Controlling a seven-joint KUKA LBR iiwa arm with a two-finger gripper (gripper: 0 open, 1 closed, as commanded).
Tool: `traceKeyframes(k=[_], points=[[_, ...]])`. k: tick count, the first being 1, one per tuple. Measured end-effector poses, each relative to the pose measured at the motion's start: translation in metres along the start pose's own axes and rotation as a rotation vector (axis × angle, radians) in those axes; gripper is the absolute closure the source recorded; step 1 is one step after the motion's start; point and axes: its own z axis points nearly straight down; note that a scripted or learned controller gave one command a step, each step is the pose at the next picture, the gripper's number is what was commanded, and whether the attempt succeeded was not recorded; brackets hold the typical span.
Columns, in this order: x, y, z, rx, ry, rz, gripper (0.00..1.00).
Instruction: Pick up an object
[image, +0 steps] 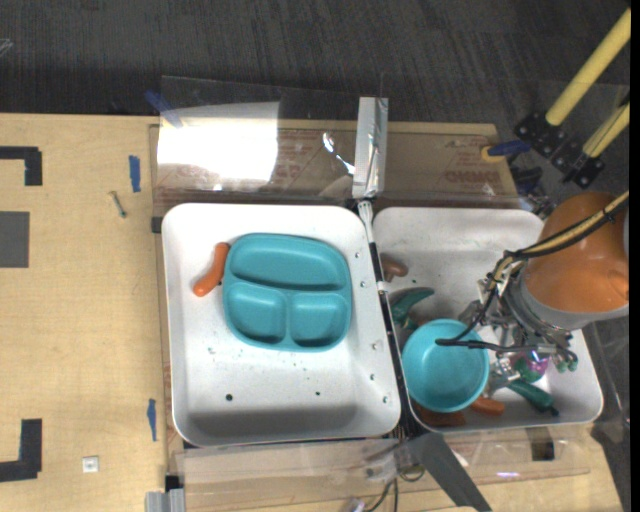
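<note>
My gripper reaches down into the right bin, just right of a teal bowl that stands upright near the bin's front. Small green and purple pieces lie under the gripper, and an orange piece pokes out beside the bowl's base. A dark green item and a small brown item lie at the bin's left wall. The wrist and cables hide what sits between the fingers.
The left bin holds a teal divided plate and an orange carrot-like piece at its left. A clear divider stands behind the bins. Yellow bars cross the top right corner.
</note>
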Motion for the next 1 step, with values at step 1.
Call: traceKeyframes(k=[1], points=[[-0.0773,-0.0314,-0.0403,-0.025,0.007,0.133,0.00]])
